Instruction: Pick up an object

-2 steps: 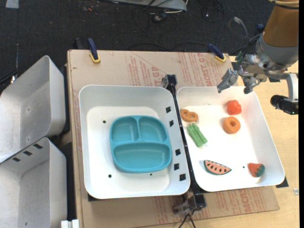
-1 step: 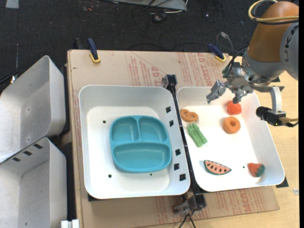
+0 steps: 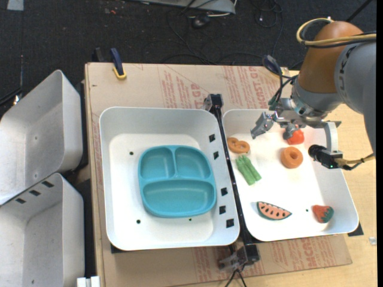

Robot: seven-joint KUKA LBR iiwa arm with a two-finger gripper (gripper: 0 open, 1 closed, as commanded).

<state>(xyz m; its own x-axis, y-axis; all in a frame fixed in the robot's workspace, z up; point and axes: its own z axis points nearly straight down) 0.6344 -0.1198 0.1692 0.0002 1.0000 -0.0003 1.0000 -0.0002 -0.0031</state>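
- Camera view: the gripper (image 3: 291, 126) hung directly above a small red piece (image 3: 294, 137) at the right bin's (image 3: 344, 190) far edge.
- Whether it was released or clenched could not be told.

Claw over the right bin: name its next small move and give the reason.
Probably a short, straight descent. The claw hangs above a small red toy near the right bin's back wall, with the orange ring lying apart in front, so lowering should bracket the red toy alone.
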